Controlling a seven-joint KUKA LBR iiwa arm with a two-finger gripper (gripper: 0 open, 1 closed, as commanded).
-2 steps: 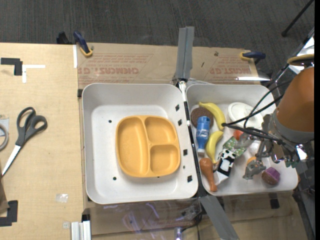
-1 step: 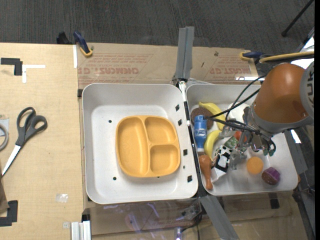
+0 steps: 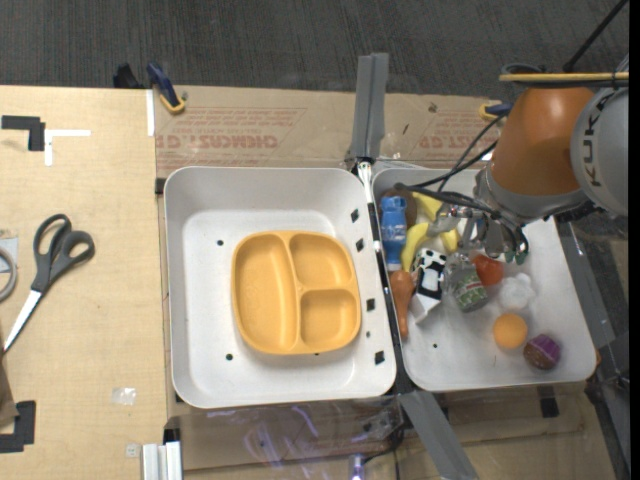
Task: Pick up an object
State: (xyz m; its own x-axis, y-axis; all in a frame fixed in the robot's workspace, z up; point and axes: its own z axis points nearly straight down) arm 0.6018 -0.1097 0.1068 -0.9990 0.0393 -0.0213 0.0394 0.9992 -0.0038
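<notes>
The arm (image 3: 545, 138), grey with an orange band, reaches in from the right and hangs over the upper part of the right bin (image 3: 570, 353). Its gripper (image 3: 487, 240) sits low among a cluster of small things near the bin's left wall; whether it is clenched or released cannot be told from this slanted view, and nothing is clearly seen in its grasp. Around it lie a blue bottle (image 3: 393, 218), a yellow banana (image 3: 414, 240), a black-and-white toy (image 3: 430, 268), an orange carrot (image 3: 401, 298) along the wall, and a red piece (image 3: 488, 268). Nearer the front rest an orange ball (image 3: 510, 330) and a purple ball (image 3: 542, 350), close together. The left bin (image 3: 195, 358) holds a yellow divided plate (image 3: 296, 292). Scissors (image 3: 45, 268) lie on the bench (image 3: 80, 368) well to the left.
</notes>
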